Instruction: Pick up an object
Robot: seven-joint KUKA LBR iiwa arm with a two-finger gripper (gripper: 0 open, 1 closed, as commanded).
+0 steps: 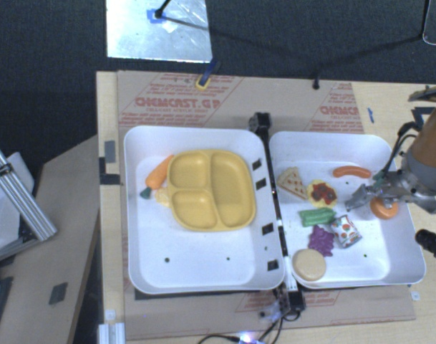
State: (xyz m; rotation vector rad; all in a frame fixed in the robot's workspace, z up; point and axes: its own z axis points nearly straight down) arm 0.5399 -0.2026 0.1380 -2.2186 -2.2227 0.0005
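My gripper point(362, 198): over right bin point(400, 260), jaw state can't tell, nothing seen held.
Just beside me: orange round piece point(384, 208), red-white carton point(346, 231).
Further left: green beans point(317, 215), grapes point(321, 239), sandwich wedge point(292, 183).
Left bin point(149, 260): yellow divided plate point(207, 190), carrot point(159, 172).

Yellow tray point(207, 190); orange carrot point(159, 171); purple grapes point(321, 239); white bins point(203, 274).

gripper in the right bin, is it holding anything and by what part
Cannot be told. The gripper sits low in the right bin beside an orange round piece, with nothing seen between it.
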